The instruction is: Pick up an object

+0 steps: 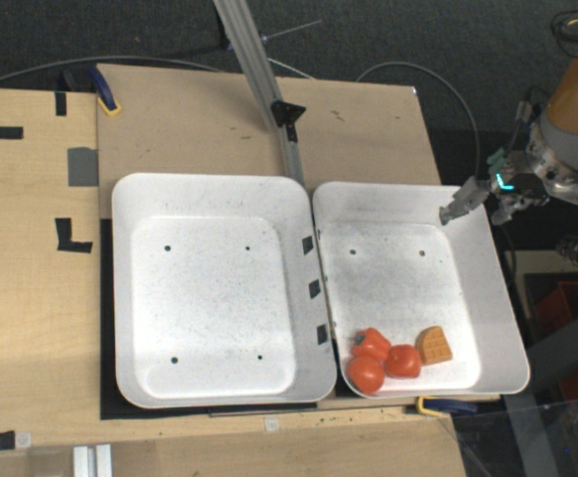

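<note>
The gripper (473, 202) is hovering over the right bin's (398, 266) far right corner; its state cannot be told. The tomatoes (378, 358) and the waffle (433, 345) are lying at the near edge. Approach step: next, travelling nearward and descending.

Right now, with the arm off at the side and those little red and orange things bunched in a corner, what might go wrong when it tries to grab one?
The red pieces and the orange block touch each other, so the gripper may nudge or catch two at once. They also sit close to the near wall of the right bin, so a finger could hit the rim. The gripper hangs over the far corner, so its aim may drift on the way across.
</note>
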Controlling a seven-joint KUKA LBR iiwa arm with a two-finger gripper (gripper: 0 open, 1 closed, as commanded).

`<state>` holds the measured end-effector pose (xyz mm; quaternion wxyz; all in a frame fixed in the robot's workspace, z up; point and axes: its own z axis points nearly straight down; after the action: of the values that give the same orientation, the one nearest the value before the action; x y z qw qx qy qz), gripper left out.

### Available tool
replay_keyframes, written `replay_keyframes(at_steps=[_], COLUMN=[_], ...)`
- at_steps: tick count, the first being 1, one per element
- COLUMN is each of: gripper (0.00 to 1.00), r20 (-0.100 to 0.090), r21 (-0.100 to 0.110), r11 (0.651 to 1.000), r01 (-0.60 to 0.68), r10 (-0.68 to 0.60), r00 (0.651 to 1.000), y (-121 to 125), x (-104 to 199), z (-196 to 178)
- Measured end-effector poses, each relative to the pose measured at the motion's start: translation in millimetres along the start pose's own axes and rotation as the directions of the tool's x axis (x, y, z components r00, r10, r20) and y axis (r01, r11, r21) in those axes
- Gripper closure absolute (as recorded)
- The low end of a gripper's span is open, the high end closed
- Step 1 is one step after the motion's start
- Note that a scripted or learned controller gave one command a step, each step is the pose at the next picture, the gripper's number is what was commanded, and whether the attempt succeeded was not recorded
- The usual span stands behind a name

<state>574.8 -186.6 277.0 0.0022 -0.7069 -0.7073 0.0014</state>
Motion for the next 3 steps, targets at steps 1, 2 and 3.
replay_keyframes(at_steps=[1, 2, 3], gripper=[0.00, 0.00, 0.00], r20=[0.001, 0.000, 0.001], r21=[-0.004, 0.003, 0.001], r11=[1.000, 1.000, 1.000], r01=[0.001, 0.001, 0.001], r10=[-0.001, -0.001, -0.001], r00=[1.000, 1.000, 1.000], y=[0.8, 4.8, 7.1], x=[0.1, 0.5, -0.7], z=[-2.4, 61.0, 105.5])
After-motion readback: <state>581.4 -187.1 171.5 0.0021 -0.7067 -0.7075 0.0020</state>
